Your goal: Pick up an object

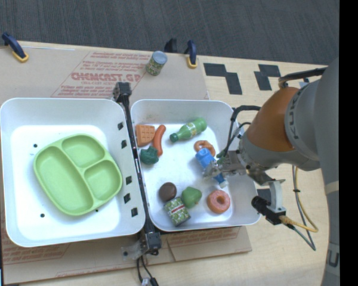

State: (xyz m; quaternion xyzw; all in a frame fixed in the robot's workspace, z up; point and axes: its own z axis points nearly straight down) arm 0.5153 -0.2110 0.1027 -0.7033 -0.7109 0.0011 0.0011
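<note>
blue bottle (204, 158) lies in the right bin (185, 107), toward its right wall, just under the jaws (216, 173); whether they are open or closed on it i cannot tell. it looks like small hollow plastic: light, stiff, smooth, likely to roll or squirt out, so i'd pinch across its middle. near it sit a donut (218, 202), a green lump (191, 196) and a can (176, 211). farther off lie a pretzel (204, 146), a green bottle (188, 131) and a sausage (159, 139).
</note>
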